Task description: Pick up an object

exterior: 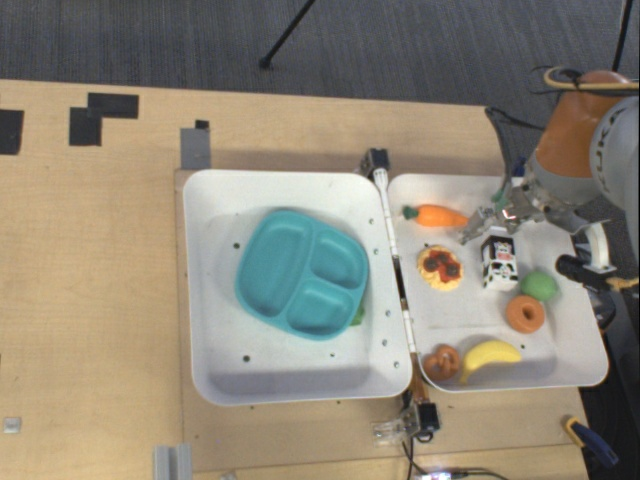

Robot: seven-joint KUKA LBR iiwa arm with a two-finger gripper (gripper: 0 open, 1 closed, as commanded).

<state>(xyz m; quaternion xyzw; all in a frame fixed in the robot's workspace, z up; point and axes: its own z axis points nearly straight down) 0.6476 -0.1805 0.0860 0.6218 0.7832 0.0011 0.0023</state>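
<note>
Camera view shows the claw (487, 221) low in the right bin (580, 363), just beside the carrot (437, 216); whether it grips anything cannot be told. Nearby lie pizza (441, 266), donut (525, 314) and banana (490, 356).

Cut off by the right edge: most of the arm (590, 138), leaving just the orange band and part of the grey wrist. Too small and blurred to tell: the finger tips of the gripper (487, 218), just right of the carrot (436, 216). Unreadable: markings on the small black-and-white object (499, 262) below the gripper. Partly hidden under the teal divided plate (303, 273): a sliver of something green at the plate's lower right rim.
</note>
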